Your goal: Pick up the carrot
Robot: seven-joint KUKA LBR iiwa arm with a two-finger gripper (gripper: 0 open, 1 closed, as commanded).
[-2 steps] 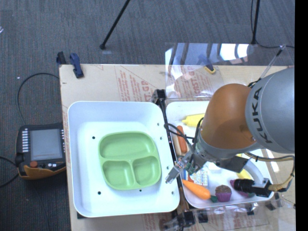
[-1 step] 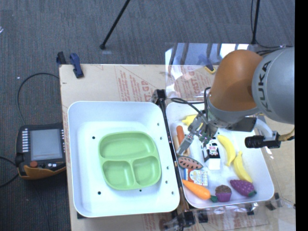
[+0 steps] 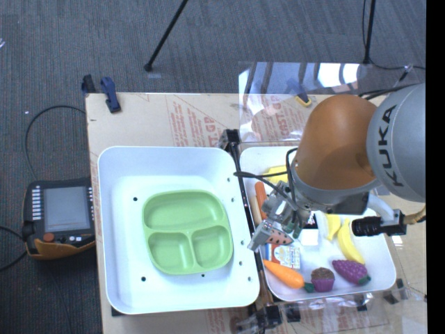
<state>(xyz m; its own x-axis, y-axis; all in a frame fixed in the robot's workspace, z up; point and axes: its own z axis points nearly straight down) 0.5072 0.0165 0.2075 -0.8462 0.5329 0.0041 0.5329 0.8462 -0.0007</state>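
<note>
The carrot [image 3: 284, 273], orange with a green stub at its right end, lies at a slant near the front edge of the right bin [image 3: 386, 270]. My gripper [image 3: 270, 229] hangs over the left side of that bin, a short way behind the carrot and apart from it. A small reddish speckled piece [image 3: 281, 239] sits right under the gripper's tip. The arm's orange band and grey wrist cover the middle of the bin.
A green divided plate [image 3: 188, 229] lies in the left bin [image 3: 118, 186]. The right bin also holds yellow bananas [image 3: 345, 236], purple grapes [image 3: 351, 271], a brown-purple round toy [image 3: 322, 279], a white card [image 3: 287, 256] and a slim orange-red piece [image 3: 260, 196].
</note>
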